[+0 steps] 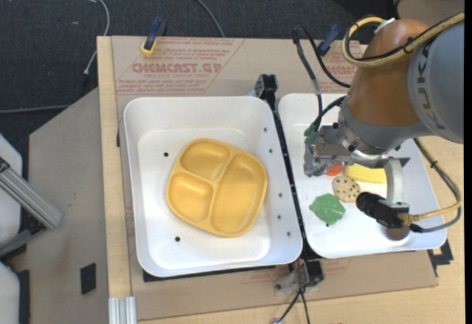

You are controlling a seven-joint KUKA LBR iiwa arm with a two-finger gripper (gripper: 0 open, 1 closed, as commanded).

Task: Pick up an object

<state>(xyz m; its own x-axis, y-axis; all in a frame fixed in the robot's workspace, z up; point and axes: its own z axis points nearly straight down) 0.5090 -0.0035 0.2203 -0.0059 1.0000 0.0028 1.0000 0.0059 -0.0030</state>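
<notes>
My gripper hangs low over the left part of the right bin, under the grey and orange arm. Just right of it lie a small red-orange piece, a yellow block and a round tan perforated disc. A green leaf-shaped piece lies in front of them. I see nothing held between the gripper's fingers, and the wrist hides much of it.
The left bin holds a yellow divided plate in its middle. A black divider runs between the two bins. Cardboard lies under both, with cables behind and at the front edge.
</notes>
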